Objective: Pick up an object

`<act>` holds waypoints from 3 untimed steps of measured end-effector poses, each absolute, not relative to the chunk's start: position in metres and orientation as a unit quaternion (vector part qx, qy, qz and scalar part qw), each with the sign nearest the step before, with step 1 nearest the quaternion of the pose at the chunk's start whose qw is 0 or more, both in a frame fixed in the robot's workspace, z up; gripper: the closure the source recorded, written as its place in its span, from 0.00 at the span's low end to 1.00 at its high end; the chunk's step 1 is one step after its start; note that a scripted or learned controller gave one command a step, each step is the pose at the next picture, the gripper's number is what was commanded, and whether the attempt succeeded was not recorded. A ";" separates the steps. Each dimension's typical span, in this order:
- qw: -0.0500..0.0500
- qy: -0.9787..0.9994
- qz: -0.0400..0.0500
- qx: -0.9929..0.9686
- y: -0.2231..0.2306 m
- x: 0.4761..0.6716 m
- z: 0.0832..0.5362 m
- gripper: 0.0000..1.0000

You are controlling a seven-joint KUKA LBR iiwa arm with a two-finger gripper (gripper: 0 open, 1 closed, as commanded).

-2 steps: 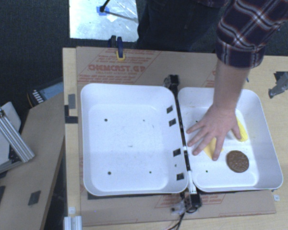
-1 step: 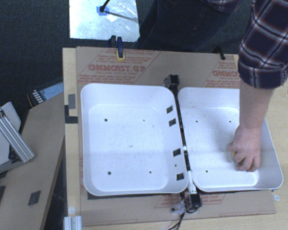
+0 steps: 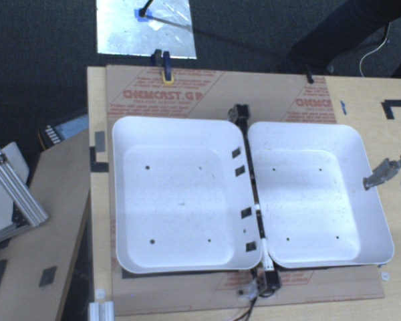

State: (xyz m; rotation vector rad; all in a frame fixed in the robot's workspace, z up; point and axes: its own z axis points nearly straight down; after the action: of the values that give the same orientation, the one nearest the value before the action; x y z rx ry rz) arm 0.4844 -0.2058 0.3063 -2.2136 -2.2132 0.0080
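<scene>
My gripper [image 3: 382, 174]: a grey metal piece at the right edge of the view, hanging above the right wall of the right bin, about halfway along that wall. It slants down and to the left, towards the inside of the bin.
Gripper state: I cannot tell whether it is open or closed, nor whether it has hold of anything.
Object to pick up: I cannot tell where it lies, so I cannot place it relative to my gripper.
Right shallow white plastic bin [image 3: 362, 146]: under and just beside my gripper; its floor shows small dark dots.
Left shallow white plastic bin [image 3: 120, 179]: touching the right bin along the middle seam, well apart from my gripper.
Small black clips [image 3: 239, 171]: in a row down the seam between the two bins.
Tan board with red print [image 3: 187, 89]: lies under both bins.
Blue and yellow clamp [image 3: 166, 65]: on the board's far edge.
Shiny silver sheet [image 3: 146, 19]: on the dark floor beyond the bench.
</scene>
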 end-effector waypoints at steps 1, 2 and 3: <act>0.004 -0.709 0.002 -0.705 -0.204 0.545 0.174 0.00; -0.001 -0.710 -0.001 -0.704 -0.167 0.585 0.080 0.00; -0.002 -0.711 -0.003 -0.704 -0.126 0.637 0.086 0.00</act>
State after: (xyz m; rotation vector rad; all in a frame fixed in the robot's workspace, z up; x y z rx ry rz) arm 0.6371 -0.1257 0.0858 -2.2136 -2.2352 -0.0085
